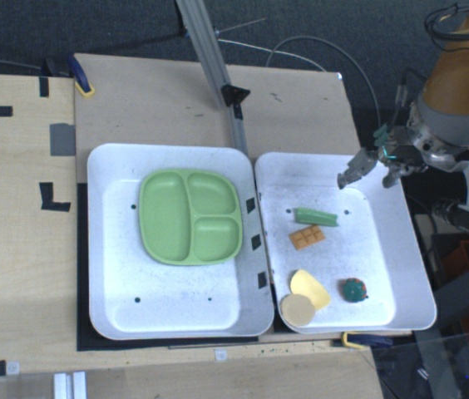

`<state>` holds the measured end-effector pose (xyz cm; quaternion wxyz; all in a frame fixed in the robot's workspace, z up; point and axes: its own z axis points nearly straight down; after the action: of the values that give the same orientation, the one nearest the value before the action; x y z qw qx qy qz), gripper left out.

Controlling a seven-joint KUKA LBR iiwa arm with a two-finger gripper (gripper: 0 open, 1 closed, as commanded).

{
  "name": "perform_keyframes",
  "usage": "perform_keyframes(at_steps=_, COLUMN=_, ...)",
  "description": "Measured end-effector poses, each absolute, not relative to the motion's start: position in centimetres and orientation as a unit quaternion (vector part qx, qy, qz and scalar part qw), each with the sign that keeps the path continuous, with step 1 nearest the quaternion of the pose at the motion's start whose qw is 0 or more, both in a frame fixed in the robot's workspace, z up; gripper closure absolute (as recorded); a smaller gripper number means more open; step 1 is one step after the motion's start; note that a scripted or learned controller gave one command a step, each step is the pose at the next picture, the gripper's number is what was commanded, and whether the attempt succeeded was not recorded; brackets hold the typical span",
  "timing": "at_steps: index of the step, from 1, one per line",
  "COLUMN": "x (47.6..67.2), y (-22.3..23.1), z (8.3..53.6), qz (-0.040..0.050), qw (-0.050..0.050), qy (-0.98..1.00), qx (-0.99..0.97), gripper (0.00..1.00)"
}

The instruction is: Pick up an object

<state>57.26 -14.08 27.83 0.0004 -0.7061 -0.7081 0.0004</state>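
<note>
Hovering gripper point(371, 170) over upper right corner of right bin point(409, 256), fingers spread, nothing between them. Below it in bin: green stick point(315, 217), orange waffle piece point(307, 238), yellow wedge point(310, 288), tan disc point(297, 310), teal ball point(352, 289). Left bin point(110, 248) holds green divided plate point(190, 216).

We are looking at a robotics lab: cables point(318, 48) are trailing and tape marks point(51, 196) are showing on the plywood bench point(18, 264) beside the white bins point(101, 248).
</note>
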Motion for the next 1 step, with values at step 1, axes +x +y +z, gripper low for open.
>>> perform_keyframes(at_steps=1, x=57.26, y=-14.08, z=27.84, qz=0.0003, qw=0.001, qy=-0.708, qx=-0.706, gripper=0.00)
